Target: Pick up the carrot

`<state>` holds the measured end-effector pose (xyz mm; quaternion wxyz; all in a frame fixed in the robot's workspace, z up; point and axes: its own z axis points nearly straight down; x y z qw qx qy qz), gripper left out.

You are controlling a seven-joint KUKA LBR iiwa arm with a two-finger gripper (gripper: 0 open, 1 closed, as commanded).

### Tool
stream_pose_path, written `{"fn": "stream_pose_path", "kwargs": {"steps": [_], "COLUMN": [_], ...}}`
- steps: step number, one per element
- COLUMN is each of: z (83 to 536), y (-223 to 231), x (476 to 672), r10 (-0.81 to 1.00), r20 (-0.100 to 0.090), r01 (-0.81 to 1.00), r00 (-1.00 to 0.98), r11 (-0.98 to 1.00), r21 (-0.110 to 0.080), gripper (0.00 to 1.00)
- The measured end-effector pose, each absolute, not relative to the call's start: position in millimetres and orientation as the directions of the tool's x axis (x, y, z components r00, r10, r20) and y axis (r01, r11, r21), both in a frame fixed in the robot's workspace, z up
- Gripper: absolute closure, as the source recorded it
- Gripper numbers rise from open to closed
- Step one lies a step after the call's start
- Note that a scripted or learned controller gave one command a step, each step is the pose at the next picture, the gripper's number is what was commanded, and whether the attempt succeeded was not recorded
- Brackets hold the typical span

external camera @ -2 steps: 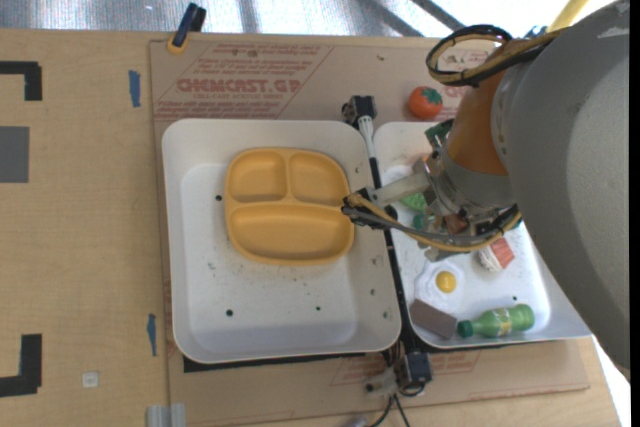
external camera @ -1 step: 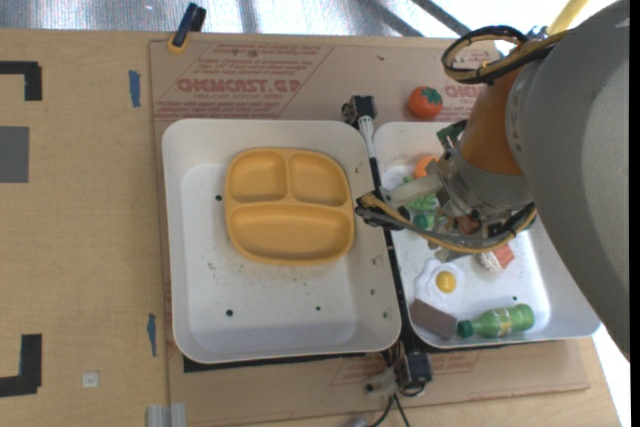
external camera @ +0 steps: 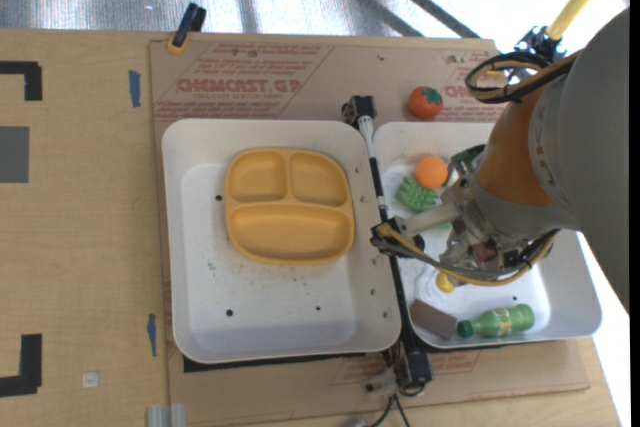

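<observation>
While my arm hangs low over the right bin (external camera: 575, 300), I cannot tell how the gripper (external camera: 462, 260) is set. Nearest me in that bin lie a green bottle (external camera: 497, 321) and a brown block (external camera: 433, 318); farther back, toward its far-left corner, the orange-and-green carrot (external camera: 424, 183) lies untouched.

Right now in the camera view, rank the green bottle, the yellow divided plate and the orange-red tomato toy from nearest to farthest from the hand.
Hand, over the right bin:
1. Green plastic bottle, just below it.
2. Yellow divided plate, left bin.
3. Orange-red tomato toy, on the cardboard beyond the bins.
</observation>
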<state>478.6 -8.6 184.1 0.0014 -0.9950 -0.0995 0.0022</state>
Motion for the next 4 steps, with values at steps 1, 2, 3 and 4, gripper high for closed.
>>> {"fn": "stream_pose_path", "kwargs": {"steps": [1, 2, 3, 4], "z": [184.5, 237.8, 183.9, 184.5], "y": [4.6, 7.8, -16.4, -18.2], "x": [537.3, 617.3, 519.0, 571.1], "r10": [0.208, 0.212, 0.251, 0.203], "r20": [-0.001, 0.002, -0.004, -0.001], "r01": [0.208, 0.212, 0.251, 0.203], "r00": [0.978, 0.977, 0.968, 0.979], "r11": [-0.978, -0.977, -0.968, -0.979], "r21": [-0.001, 0.0, -0.003, -0.001], "gripper": [1.0, 1.0, 1.0, 1.0]}}
